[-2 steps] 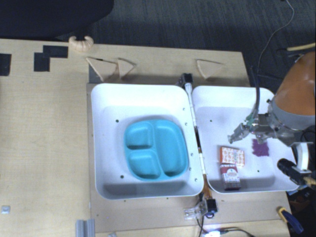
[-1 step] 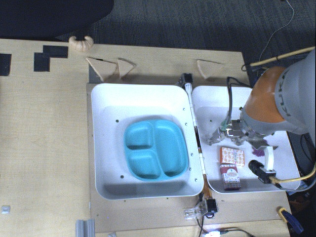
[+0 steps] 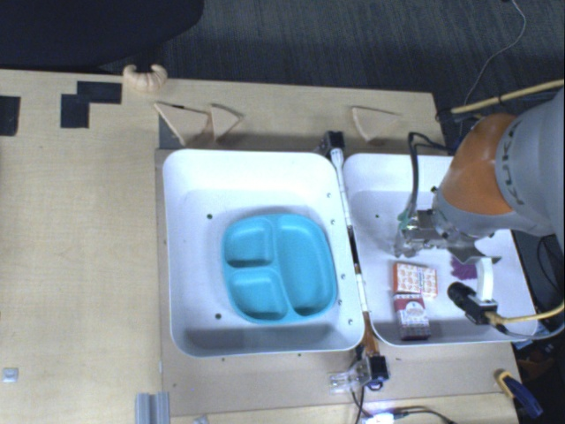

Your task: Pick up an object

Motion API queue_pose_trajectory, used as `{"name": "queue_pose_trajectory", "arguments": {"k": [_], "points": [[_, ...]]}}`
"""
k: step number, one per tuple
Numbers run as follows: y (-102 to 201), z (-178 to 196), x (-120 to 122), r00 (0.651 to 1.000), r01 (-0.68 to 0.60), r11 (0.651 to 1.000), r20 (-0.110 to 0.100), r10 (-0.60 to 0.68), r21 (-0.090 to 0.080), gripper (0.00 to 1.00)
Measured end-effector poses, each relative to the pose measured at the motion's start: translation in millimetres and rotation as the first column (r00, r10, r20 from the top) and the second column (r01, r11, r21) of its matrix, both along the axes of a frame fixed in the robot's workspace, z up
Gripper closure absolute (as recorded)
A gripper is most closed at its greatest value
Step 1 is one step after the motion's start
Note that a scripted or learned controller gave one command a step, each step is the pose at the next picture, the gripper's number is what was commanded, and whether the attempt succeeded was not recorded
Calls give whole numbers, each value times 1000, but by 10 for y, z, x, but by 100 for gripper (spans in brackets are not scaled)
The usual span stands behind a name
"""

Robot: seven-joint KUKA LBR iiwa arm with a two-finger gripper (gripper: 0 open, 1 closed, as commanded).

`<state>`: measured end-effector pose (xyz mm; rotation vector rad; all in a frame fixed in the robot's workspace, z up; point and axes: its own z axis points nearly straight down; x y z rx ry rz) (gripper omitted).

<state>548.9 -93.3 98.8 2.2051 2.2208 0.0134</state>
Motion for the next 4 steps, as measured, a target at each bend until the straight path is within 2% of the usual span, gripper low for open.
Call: {"name": "queue_pose_trajectory", "arguments": {"k": [1,2,3,4], "points": [[-719,225,-174,1000,4,1000,-12,-4,1,100],[-713,223,-173,1000,4,1000,-12,-4,2,0],[-687,-72,-465,1000,4,1000,8,-4,-1,0],[-685,48,-444,1000,3,1000,13,-3,0,100]]}}
